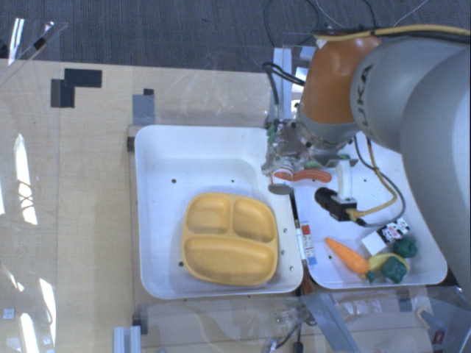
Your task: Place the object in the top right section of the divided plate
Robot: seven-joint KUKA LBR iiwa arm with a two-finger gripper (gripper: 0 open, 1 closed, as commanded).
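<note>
The yellow divided plate [229,237] lies in the left white bin [158,197], with its two small sections on the far side and one long section in front. My gripper [282,176] hangs over the wall between the two bins, just beyond the plate's top right section [255,218]. A small red and white object [284,173] shows between its fingers, with a red elongated part [313,175] sticking out to the right. The gripper looks shut on it, above the bin floor.
The right bin [423,274] holds an orange carrot [346,255], a green toy [394,270], a yellow piece [378,261] and a small black and white block [396,230] near its front right corner. The grey arm covers that bin's far side.
</note>
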